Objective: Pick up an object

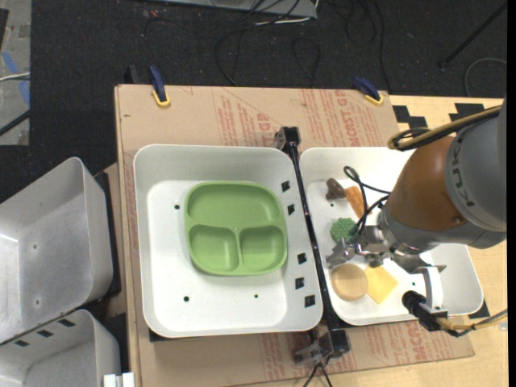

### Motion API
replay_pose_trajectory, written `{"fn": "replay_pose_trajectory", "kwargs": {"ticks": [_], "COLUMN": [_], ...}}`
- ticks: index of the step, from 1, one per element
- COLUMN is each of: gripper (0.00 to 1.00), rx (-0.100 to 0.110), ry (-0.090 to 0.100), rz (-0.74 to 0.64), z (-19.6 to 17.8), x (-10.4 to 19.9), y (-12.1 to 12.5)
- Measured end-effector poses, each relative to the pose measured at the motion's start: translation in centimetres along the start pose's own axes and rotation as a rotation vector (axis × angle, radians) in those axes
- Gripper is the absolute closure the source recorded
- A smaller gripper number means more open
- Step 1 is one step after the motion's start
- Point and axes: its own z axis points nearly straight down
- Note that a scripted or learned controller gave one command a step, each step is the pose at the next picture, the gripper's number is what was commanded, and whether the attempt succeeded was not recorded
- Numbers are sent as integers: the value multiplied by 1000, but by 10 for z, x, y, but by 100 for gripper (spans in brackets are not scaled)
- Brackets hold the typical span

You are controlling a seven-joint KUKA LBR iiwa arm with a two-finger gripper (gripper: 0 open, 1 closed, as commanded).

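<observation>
The right bin (463, 293) holds the candidates for picking: a green broccoli-like piece (343, 229) toward its left side, a round tan disc (350, 281) just nearer than that, a yellow wedge (382, 285) touching the disc on its right, and farther back a brown lump (334, 189) beside an orange bit (354, 195). They lie clustered in the left half of the bin, probably because that is where they settled when dropped in, which leaves them close enough that a grasp on one could nudge its neighbour.

The pincer (356, 247) hangs low among them, between the green piece and the tan disc, with its metal parts just above the disc's far edge. Whether it is spread or closed cannot be told from this slant (the wrist and cabling hide the tips), and nothing is visibly caught in it. The arm (435, 196) leans in from the right, its orange band over the middle of the bin, so it seems to be working at the disc or the green piece.

The left bin (161, 297) carries a green divided plate (236, 227), lying flat near its centre, well apart from the action. Both bins sit on a cardboard-covered table (218, 111).
</observation>
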Motion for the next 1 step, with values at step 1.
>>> {"fn": "replay_pose_trajectory", "kwargs": {"ticks": [1], "gripper": [100], "rx": [-3], "ry": [-1], "rz": [2], "z": [-11], "x": [0], "y": [1]}}
